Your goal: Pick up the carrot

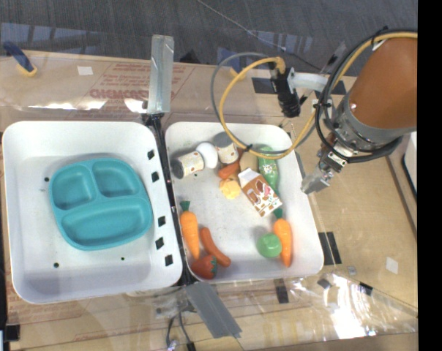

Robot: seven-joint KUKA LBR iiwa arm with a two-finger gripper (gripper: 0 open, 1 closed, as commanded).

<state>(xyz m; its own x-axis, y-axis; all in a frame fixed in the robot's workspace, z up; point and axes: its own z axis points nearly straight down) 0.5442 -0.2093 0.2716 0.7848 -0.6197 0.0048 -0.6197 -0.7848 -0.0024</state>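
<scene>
Two carrots lie in the right bin. One carrot lies along the bin's left wall, its green top pointing to the back. The other carrot lies near the front right corner, next to a round green item. My gripper hangs over the bench just outside the right bin's right wall, up and to the right of the second carrot. Nothing shows in it.
The right bin also holds a small carton, a green bottle, a yellow piece, several white and grey toys at the back and red pieces at the front left. A teal divided plate sits in the left bin.
</scene>
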